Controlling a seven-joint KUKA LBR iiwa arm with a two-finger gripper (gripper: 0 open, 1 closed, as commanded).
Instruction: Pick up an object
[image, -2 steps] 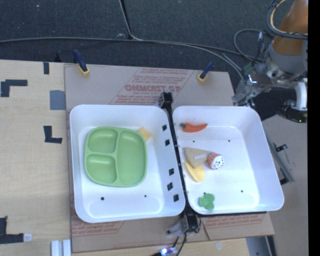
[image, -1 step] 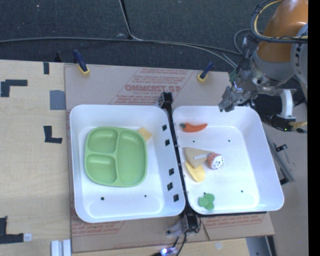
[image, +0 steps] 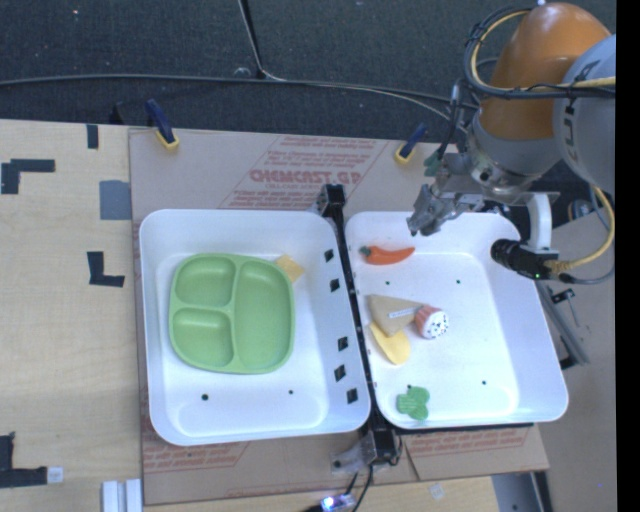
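Broccoli (image: 412, 402) sits nearest, right bin (image: 520, 380). Cardboard (image: 250, 170) reads "CHEMCAST GP". Carrot (image: 388, 255) lies far-left in that bin, long axis left-right, green end left. Gripper (image: 428, 218) above it; grip unclear.

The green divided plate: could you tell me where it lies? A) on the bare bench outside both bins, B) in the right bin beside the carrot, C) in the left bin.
C: the green divided plate lies flat inside the left bin, while the carrot is in the right bin.

fixed overhead view, slanted down on both bins (image: 150, 330)
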